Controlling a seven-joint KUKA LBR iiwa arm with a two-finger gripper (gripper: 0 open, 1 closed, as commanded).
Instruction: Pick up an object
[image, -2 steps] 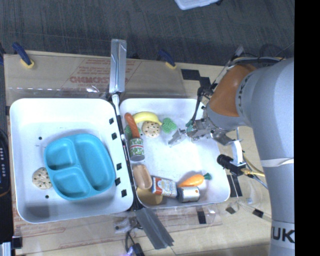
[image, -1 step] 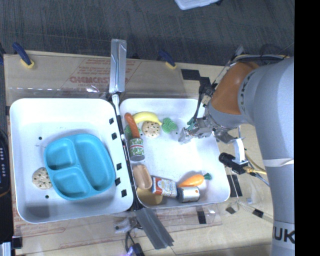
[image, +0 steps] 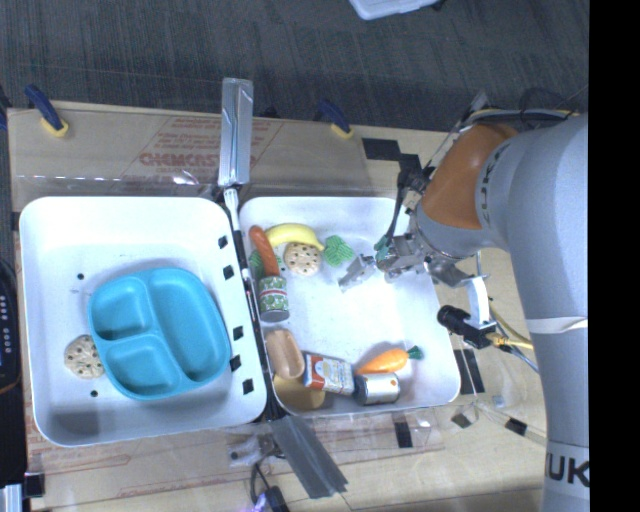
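Note:
My gripper (image: 352, 272) hangs over the upper middle of the right bin (image: 330, 315), fingers open with nothing between them. Just left of it lie a green toy vegetable (image: 338, 249), a round cookie (image: 301, 259), a yellow banana (image: 291, 236) and a red-orange carrot-like piece (image: 263, 250). A small can (image: 273, 298) stands by the bin's left wall. Along the bottom edge are a hot dog bun (image: 285, 353), a red-labelled bottle (image: 329, 373), a silver can (image: 378, 388) and an orange carrot (image: 384, 360).
The left bin (image: 50, 240) holds a blue divided plate (image: 157, 331) and a cookie (image: 83, 356) beside the plate's left edge. The arm's orange band (image: 455, 190) and grey body cover the right bin's right wall. A metal clamp (image: 235, 130) stands between the bins at the back.

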